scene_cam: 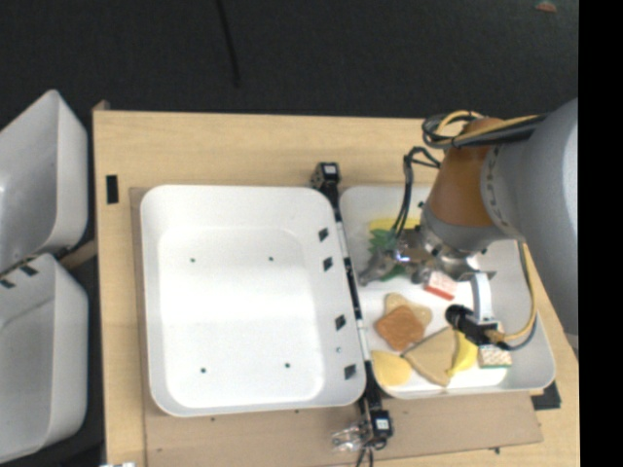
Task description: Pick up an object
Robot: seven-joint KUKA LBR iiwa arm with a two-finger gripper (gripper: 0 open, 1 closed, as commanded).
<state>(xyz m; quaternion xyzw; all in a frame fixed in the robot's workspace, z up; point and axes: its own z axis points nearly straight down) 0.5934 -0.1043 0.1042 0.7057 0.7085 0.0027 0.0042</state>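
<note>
The right bin (533, 370) holds a small heap of toy food: a brown bread-like slice (401, 325), a tan wedge (432, 358), a pale yellow piece (389, 366), a yellow banana-like piece (465, 354), and a yellow-green item (386, 229) near its far left corner. A small red and white thing (440, 284) lies under the wrist. My gripper (385, 259) is low over the bin's left side, between the yellow-green item and the bread slice. The arm's body (467, 188) hangs over the bin's far half and hides what lies beneath.
The left bin (156, 261) sits beside the right one, the two sharing a dividing rim with black clips (341, 290). A black cable (526, 300) loops along the right bin's right side. White boxes (34, 261) stand off the bench's left edge.
</note>
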